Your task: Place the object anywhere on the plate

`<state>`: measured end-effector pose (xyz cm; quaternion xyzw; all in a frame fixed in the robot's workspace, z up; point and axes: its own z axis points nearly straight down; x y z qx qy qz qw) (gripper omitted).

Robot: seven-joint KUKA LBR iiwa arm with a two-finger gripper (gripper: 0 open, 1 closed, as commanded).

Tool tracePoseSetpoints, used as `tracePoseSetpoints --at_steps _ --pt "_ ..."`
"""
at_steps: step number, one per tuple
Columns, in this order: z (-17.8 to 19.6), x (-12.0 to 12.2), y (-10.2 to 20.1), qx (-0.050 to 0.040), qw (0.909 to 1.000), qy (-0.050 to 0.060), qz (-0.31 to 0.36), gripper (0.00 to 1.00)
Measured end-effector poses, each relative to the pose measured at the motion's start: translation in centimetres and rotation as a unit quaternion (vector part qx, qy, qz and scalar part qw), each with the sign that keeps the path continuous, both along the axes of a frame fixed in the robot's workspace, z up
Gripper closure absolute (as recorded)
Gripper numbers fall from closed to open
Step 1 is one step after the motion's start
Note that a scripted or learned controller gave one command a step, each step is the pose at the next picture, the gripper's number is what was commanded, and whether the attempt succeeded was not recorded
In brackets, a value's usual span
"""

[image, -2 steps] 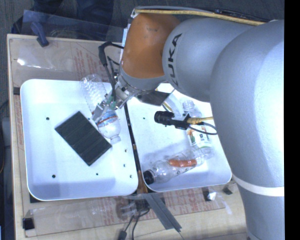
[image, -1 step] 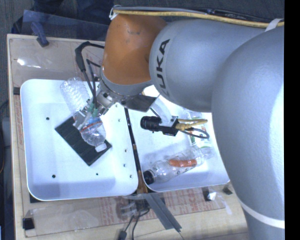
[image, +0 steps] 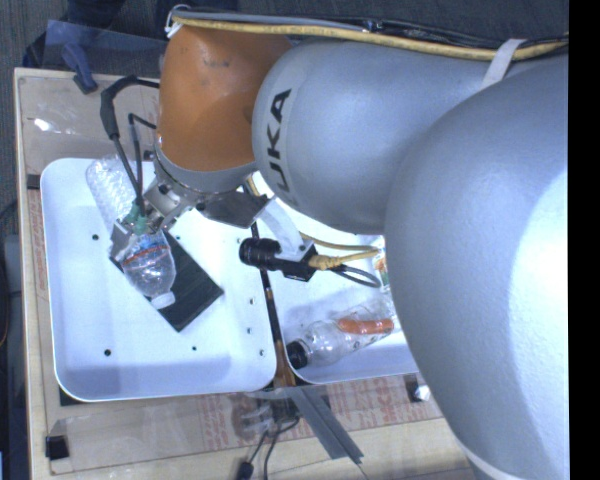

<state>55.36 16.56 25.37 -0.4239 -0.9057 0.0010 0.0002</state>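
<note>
Camera view: one grey arm [image: 400, 158] with an orange band [image: 208, 93] fills the upper right and reaches down over the left of two white bins. The left bin [image: 100, 368] holds one dark flat plate [image: 192, 293], rectangular and lying at a slant near the bin's middle. One clear plastic bottle [image: 148, 264] lies partly on the upper left end of that plate, its cap end low and toward the right. A second clear, ribbed plastic piece [image: 108, 183] shows just above it, near the bin's upper left corner; whether it belongs to the same bottle cannot be told.

The tool [image: 145, 218] sits at the bottom of the wrist, right at the top of the bottle and touching or almost touching it. Whether it is open, closed or gripping the bottle cannot be told, as the wrist hides most of it.

The right bin [image: 380, 368] is mostly covered by the arm. In its visible strip lies one more clear bottle [image: 325, 343] with a dark cap toward the left, and one orange thing [image: 365, 323] beside it. A black cable [image: 120, 118] loops from the wrist over the desk [image: 40, 98]. A dark rod [image: 270, 313] stands between the bins.
</note>
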Motion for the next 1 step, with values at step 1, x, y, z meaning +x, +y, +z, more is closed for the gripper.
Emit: tracePoseSetpoints --at_steps 1 --pt "-10.33 2.63 -2.93 -0.0001 1.0000 0.002 -0.002 1.00"
